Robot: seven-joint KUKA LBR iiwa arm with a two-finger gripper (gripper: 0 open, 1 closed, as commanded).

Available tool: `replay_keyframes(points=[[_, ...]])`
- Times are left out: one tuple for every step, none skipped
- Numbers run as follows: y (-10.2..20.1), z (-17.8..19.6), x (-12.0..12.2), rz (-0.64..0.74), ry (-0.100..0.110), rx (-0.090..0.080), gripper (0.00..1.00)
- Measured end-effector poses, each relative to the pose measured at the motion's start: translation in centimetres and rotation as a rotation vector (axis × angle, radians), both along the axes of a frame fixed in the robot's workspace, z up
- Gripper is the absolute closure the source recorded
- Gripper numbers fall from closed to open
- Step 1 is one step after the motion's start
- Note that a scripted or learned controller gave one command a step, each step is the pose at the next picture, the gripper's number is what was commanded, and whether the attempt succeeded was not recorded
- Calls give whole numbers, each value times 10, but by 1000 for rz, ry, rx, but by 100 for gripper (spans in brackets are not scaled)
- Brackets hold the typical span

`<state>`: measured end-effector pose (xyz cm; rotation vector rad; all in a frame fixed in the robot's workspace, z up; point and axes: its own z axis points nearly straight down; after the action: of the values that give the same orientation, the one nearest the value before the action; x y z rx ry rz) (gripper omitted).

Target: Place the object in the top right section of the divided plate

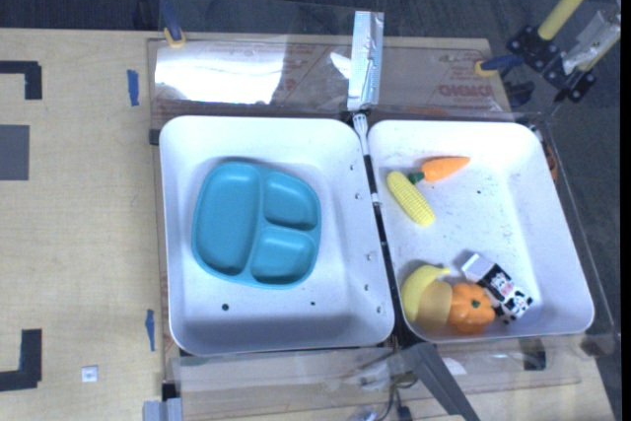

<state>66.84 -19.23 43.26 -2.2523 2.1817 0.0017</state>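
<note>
Left bin: holding a blue divided plate, all its sections lying bare. Right bin: holding five toys. A carrot and a corn cob are lying near each other toward the far side. A yellow fruit, an orange fruit and a small black-and-white figure are sitting bunched together at the near edge.

The small black-and-white object in the right bin is too small to be identified. The yellow fruit is partly hidden by the orange fruit.
</note>
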Motion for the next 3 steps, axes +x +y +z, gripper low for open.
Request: replay_keyframes(points=[[-28, -1, -15, 247, 5, 1, 0], [-21, -1, -24, 511, 5, 2, 0], [-10, -1, -41, 841, 3, 2, 0]])
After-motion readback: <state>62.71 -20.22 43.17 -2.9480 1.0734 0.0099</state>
